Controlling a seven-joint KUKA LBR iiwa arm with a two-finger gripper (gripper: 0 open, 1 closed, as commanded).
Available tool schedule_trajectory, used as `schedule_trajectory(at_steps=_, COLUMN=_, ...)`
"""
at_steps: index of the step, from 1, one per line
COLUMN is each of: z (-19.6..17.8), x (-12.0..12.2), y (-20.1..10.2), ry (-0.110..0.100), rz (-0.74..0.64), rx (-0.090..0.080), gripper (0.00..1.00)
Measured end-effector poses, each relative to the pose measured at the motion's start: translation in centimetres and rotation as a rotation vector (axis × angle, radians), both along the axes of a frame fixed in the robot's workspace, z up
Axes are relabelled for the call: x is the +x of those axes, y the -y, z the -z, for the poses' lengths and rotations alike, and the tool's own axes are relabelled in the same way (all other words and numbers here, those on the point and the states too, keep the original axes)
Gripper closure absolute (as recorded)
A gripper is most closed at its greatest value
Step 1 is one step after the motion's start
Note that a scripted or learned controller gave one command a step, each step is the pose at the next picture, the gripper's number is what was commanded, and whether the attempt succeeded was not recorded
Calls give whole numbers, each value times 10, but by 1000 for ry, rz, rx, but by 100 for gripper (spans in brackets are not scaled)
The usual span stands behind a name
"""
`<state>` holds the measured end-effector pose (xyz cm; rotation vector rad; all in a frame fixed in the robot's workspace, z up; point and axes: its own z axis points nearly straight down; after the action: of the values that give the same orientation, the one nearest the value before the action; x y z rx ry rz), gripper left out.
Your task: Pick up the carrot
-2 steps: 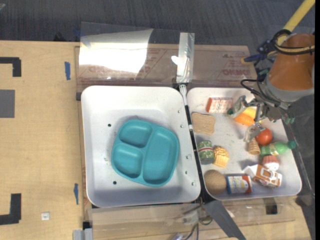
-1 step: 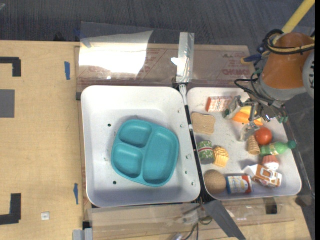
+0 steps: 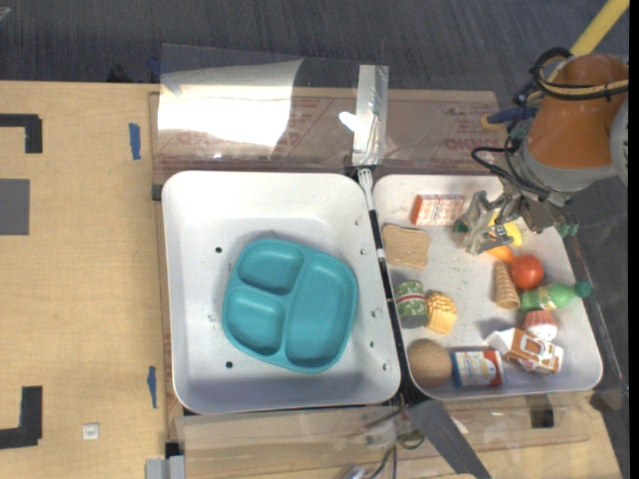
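Note:
The gripper (image 3: pixel 487 230) hangs low over the back of the right bin (image 3: pixel 589 362), under the arm's orange band. Just below its tip lies a small bright orange piece (image 3: pixel 499 253), which looks like the carrot; it is partly hidden by a red tomato (image 3: pixel 527 270). A yellow piece (image 3: pixel 511 234) sits right beside the fingers. I see nothing held between them. A tan-orange cone (image 3: pixel 506 287) lies just in front of the orange piece.
The right bin also holds a striped box (image 3: pixel 437 210), bread slice (image 3: pixel 405 246), corn (image 3: pixel 440 311), green toy (image 3: pixel 560 293), potato (image 3: pixel 428 361), can (image 3: pixel 475 368) and carton (image 3: pixel 532 349). The left bin (image 3: pixel 190 218) holds a teal divided plate (image 3: pixel 290 304).

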<state>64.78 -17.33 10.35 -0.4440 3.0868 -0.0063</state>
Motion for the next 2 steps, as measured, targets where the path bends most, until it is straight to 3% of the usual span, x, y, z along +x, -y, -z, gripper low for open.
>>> schedule_trajectory(at_steps=1, z=5, x=-5, y=0, ry=-20, rz=1, rx=3, gripper=0)
schedule_trajectory(at_steps=2, z=15, x=-8, y=-21, ry=-21, rz=155, rx=2, gripper=0)
